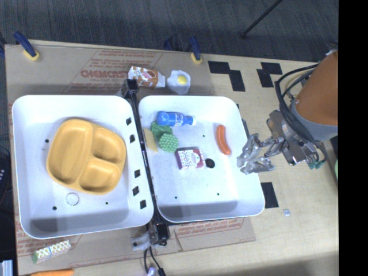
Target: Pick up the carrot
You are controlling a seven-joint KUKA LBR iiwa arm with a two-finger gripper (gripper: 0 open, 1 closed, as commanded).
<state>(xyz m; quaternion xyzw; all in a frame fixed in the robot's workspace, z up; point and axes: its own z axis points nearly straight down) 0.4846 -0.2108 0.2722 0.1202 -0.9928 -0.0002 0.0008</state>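
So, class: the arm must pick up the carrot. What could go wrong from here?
1. The pincer sits outside the right bin's rim; reaching in, it might clip it.
2. The carrot is thin and lies flat, so it may slip free.
3. The black hole and maroon packet close by could be bumped.

The light is even and quite bright, coming from above. The two white bins (190,105) reflect it strongly, and their floors look a little washed out, with soft grey shadows in the lower corners. The picture is low in resolution and slightly soft; the gripper (251,157) looks blurred, perhaps from motion. The dark floor at the top is dim.
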